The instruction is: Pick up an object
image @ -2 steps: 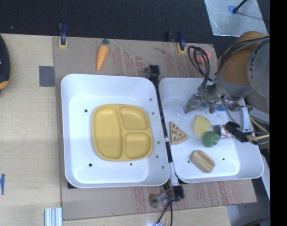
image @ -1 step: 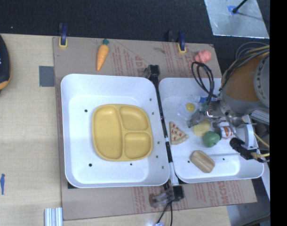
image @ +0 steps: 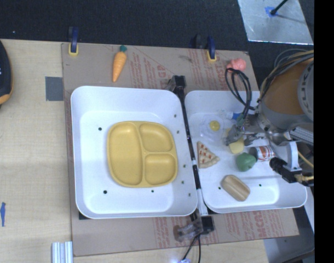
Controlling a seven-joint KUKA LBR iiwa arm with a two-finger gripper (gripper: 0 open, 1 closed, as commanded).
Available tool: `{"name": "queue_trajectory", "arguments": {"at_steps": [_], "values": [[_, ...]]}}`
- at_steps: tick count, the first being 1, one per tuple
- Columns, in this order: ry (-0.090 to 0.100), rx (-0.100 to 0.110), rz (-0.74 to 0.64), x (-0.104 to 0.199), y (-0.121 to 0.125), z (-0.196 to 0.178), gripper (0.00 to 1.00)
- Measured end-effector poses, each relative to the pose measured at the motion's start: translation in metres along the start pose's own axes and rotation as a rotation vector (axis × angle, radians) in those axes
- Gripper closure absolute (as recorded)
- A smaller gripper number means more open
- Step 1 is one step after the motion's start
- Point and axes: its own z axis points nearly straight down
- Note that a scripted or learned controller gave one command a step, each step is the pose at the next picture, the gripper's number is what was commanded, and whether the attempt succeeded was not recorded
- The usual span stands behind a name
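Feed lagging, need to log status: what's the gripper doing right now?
Gripper: low in the right white bin, at a small pale yellow object; grasp state cannot be told.

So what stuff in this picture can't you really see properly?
- Gripper, camera view: its fingertips blend into the wires and small yellow piece beside them.
- Small bottle: partly under the arm, label too small to read.
- Clear wrapper with a yellow spot: too blurry to name.
- Arm: cut off by the right side.
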Motion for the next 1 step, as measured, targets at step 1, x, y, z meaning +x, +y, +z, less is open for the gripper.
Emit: {"name": "queue_trajectory", "arguments": {"at_steps": [1], "values": [[0.004,-0.011,-0.01,0.0867,0.0085,-0.0957,1.0]]}}
